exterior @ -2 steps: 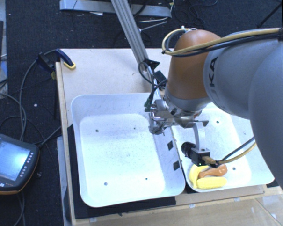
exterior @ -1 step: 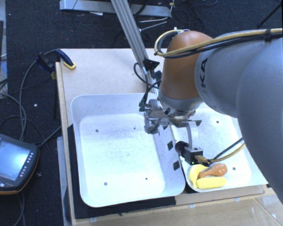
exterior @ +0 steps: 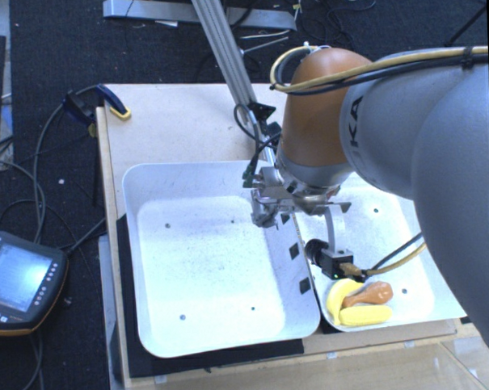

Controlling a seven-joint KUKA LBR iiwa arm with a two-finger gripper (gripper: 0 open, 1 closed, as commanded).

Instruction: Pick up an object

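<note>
Camera view: the tool (exterior: 267,212) hangs above the left bin (exterior: 201,269), at its right rim.

We are looking at dark carpet (exterior: 44,53) surrounding a pale wooden bench (exterior: 177,124), with cables (exterior: 39,195) and a teach pendant (exterior: 22,281) lying at left.

The left bin (exterior: 199,265) looks like smooth white plastic, matt, its floor dusted with fine grey specks. The right bin (exterior: 391,224) beside it is the same plastic. Under the left bin the tabletop (exterior: 176,120) is pale bare-looking wood, and beyond it the floor (exterior: 44,61) is dark, rough carpet. Right of the left bin, the arm (exterior: 419,126) has a smooth satin grey shell and a glossy orange band (exterior: 321,106). The yellow piece (exterior: 365,315) there looks like smooth plastic.
</note>
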